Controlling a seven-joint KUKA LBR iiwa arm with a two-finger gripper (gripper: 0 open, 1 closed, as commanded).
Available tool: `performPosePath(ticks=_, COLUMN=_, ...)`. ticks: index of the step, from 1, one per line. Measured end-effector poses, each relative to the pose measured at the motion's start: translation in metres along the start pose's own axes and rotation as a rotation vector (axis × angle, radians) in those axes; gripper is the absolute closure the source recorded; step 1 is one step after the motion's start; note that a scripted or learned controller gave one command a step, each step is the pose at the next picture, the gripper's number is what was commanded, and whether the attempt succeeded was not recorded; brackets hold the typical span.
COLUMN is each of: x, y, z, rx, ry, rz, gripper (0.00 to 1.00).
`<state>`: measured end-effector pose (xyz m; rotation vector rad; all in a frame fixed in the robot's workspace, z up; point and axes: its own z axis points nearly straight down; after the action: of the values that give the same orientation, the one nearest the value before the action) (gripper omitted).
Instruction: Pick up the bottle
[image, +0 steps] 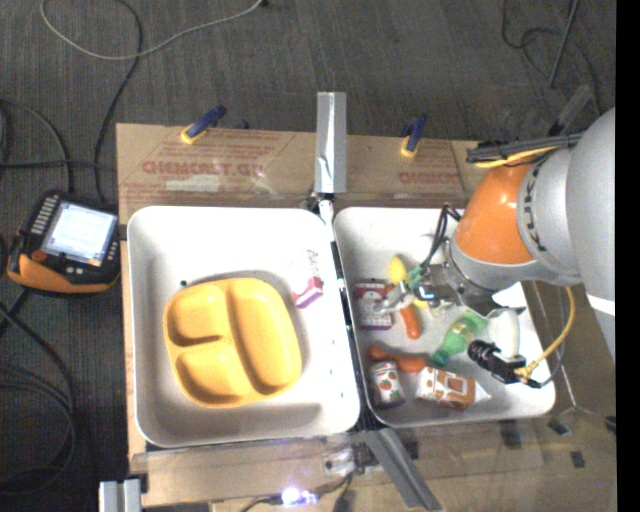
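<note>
The bottle (455, 340) is green and translucent. It lies tilted in the right bin (540, 400), near the bin's middle right, with its darker green end pointing down-left. My gripper (417, 292) hangs low over the middle of that bin, a little up and left of the bottle, above an orange carrot-like piece (411, 321) and next to a yellow item (398, 268). Nothing is visibly held. The grey wrist and its orange band (495, 215) cover the bin's upper right part.
The right bin also holds a maroon can (374, 305), a red-orange piece (395, 354), a small tin (385, 382) and a brown-white carton (446, 388). In the left bin (150, 260) sit a yellow divided tray (235, 340) and a small pink-white box (309, 290).
</note>
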<state>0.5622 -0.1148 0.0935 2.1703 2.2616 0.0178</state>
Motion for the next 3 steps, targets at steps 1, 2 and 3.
performPosePath(ticks=1, x=-0.094, y=-0.02, z=-0.01, rx=0.014, ry=0.001, rz=0.163, gripper=0.0)
performPosePath(ticks=2, x=-0.093, y=-0.031, z=-0.002, rx=-0.006, ry=0.0, rz=0.135, gripper=0.0)
performPosePath(ticks=3, x=-0.065, y=-0.044, z=0.002, rx=-0.007, ry=-0.009, rz=0.506, gripper=0.0)
